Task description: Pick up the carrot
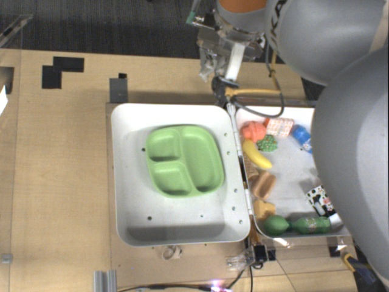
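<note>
- Two shallow white bins; left bin (130, 218) has one green three-section tray (184, 159) (smooth plastic).
- Right bin (290, 109): one orange carrot (253, 131), far-left corner, lumpy; one curved banana (257, 155) beside it.
- Gripper (220, 78) hangs beyond the bins' far edge; fingers' state cannot be told.

Arm hides much of the right bin

The grey arm (352, 132) covers the right bin's (285, 111) far side and runs off the top and right edges; the end effector's (220, 75) fingers are too blurred to read; no carrot can be made out among the bin's small items.
</note>
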Controlling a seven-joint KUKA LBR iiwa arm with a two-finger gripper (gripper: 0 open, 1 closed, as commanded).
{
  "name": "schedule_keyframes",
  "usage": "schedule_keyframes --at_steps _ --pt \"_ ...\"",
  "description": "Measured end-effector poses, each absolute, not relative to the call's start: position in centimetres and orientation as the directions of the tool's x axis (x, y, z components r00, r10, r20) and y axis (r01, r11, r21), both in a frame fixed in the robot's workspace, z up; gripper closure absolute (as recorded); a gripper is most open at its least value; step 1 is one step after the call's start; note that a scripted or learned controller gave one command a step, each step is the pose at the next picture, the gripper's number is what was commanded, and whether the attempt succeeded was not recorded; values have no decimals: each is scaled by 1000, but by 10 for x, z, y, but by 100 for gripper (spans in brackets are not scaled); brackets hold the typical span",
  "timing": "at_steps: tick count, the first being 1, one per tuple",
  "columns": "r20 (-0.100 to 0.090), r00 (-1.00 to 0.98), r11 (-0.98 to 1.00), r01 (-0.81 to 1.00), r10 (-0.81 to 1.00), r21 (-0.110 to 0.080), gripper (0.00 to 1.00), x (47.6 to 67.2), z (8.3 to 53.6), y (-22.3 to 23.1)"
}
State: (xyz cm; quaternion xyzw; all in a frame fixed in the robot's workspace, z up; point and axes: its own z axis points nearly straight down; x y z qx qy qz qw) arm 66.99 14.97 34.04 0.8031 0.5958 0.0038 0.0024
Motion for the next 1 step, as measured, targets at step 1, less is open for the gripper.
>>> schedule_keyframes --at_steps 1 --pt "3 288 -288 958 958 7 0 669 339 151"
